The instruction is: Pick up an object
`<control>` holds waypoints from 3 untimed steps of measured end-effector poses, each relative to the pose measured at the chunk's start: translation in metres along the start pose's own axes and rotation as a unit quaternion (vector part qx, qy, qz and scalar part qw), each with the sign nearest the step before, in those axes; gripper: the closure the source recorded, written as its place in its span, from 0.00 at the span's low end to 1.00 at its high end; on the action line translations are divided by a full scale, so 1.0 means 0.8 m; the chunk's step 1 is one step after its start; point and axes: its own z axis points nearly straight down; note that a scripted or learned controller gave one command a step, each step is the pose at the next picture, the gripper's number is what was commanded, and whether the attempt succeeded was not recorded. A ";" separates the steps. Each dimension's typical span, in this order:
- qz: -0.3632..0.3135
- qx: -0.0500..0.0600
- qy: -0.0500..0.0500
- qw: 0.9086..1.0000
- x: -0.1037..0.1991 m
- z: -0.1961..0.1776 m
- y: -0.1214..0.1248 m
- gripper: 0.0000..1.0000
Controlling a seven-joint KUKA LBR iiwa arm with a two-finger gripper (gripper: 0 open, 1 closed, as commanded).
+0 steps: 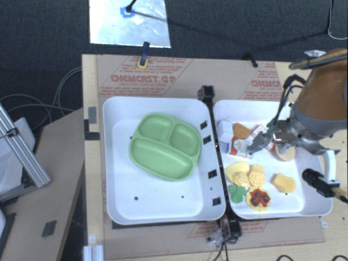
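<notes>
My gripper (256, 143) reaches in from the right and hovers low over the middle of the right bin (272, 211). Its tips sit close to a red and white item (237, 146) and an orange piece (241, 130). Nothing shows between the tips. Below them lie a pale yellow piece (237, 172), a yellow corn-like piece (256, 176), a green piece (236, 192), a red and yellow piece (259, 198) and a yellow-orange chunk (284, 182). A tan round item (284, 154) is partly hidden under the wrist.
The left bin (117, 145) holds a green divided plate (165, 145). A white-blue item (224, 128) lies by the divider (215, 151) in the right bin. The arm covers the right bin's upper right part.
</notes>
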 end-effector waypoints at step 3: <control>0.002 -0.011 -0.005 1.000 -0.006 0.160 -0.009 0.00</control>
